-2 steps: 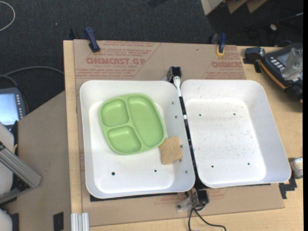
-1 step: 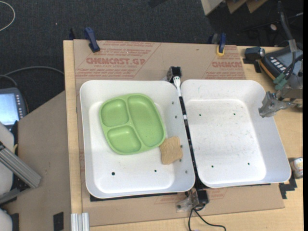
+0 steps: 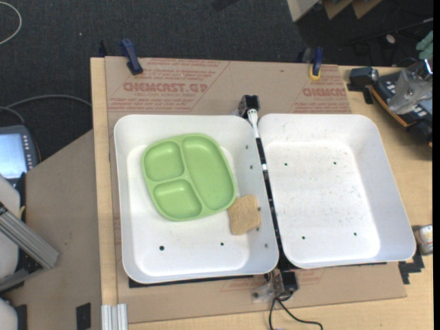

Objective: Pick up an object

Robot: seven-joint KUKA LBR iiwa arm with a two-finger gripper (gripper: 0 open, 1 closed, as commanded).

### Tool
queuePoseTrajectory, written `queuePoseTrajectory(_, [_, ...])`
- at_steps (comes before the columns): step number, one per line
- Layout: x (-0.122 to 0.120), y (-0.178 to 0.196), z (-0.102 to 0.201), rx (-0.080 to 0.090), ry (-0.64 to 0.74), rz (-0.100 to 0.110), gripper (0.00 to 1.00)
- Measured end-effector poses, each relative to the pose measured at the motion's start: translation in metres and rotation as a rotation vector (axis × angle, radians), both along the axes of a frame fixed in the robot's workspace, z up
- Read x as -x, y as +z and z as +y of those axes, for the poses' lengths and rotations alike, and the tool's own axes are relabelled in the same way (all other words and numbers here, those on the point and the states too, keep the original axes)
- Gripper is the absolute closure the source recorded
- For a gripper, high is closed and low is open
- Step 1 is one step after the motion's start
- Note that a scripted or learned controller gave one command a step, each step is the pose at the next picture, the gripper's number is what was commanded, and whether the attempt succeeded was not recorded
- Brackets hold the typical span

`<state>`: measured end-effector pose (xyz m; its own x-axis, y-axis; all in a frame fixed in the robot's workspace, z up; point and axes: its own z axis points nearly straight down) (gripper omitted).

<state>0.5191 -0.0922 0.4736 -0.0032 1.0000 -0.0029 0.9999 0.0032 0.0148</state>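
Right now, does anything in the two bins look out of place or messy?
Nothing is spilled or broken. The green divided plate sits askew in the left bin, and a tan sponge-like piece lies tilted against its lower right edge. The right bin has faint dark speckles on its floor, like dirt or wear.

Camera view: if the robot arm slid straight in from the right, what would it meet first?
Probably the right shallow white bin; the first loose thing beyond it looks like the tan square piece, though height is unclear.
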Motion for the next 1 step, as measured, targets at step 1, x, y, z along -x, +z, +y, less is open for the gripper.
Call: queuePoseTrajectory(1, [0.042,-0.0954,0.0122,-0.005,-0.005,0.026,1.0])
